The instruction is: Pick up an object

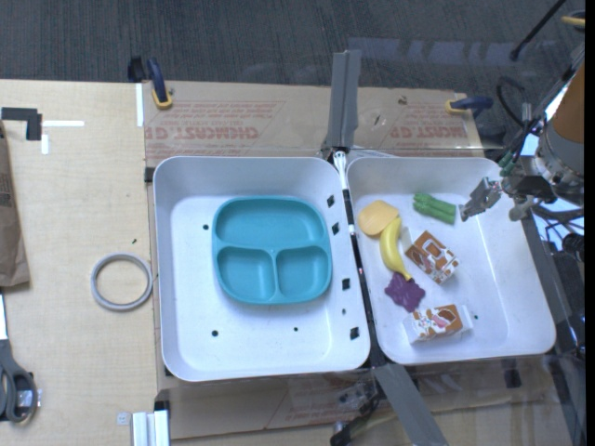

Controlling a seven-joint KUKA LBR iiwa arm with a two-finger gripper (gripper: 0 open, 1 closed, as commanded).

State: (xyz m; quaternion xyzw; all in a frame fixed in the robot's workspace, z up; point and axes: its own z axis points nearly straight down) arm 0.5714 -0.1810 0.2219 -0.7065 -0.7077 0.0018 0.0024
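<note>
The right bin [521, 295] holds a green pod-shaped piece [434, 206], a yellow round piece [376, 216], a banana [394, 247], a purple piece [404, 292] and two small printed cartons [432, 255] [437, 322]. My gripper [496, 203] hangs over the bin's far right corner, just right of the green piece and apart from it. It is open, with nothing between its fingers.
A teal divided plate [273, 250] lies in the left bin [177, 277]. A grey post [342, 100] and a hinge strip separate the bins. On the bench at left lie a tape ring [122, 281], scissors [14, 393] and a brown bag [9, 221]. Cables hang at the right.
</note>
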